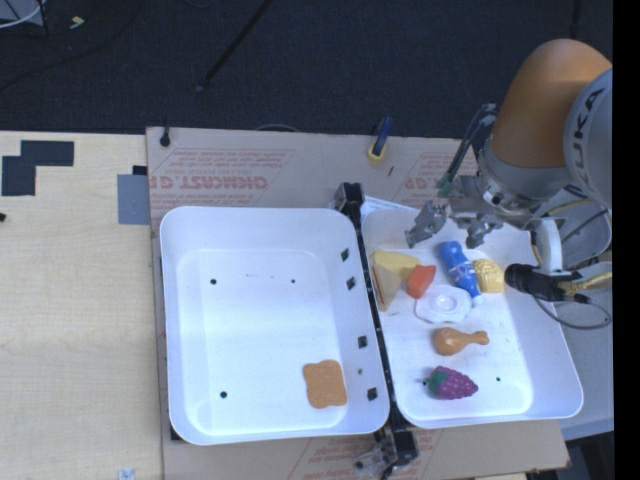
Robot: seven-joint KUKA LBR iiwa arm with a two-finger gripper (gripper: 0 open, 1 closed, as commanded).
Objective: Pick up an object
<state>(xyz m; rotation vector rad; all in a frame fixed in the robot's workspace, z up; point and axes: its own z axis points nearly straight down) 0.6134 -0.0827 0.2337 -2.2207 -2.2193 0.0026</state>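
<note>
My gripper (452, 228) hangs over the far end of the right bin (545, 388). It is open, its two grey fingers spread wide with nothing between them. Just below it lies a blue bottle (458, 266), with a yellow corn cob (489, 275) touching the bottle's right side. Left of the bottle sit a yellow cheese wedge (391, 267) and a small orange-red piece (420, 280). Nearer the front are a white fried egg (443, 306), a brown chicken drumstick (458, 341) and a purple bunch of grapes (452, 383).
The left bin (185, 298) holds one slice of toast (325, 383) near its front right corner. Both bins rest on a cardboard sheet (250, 173). A blue and yellow clip (379, 140) sits at the cardboard's far edge.
</note>
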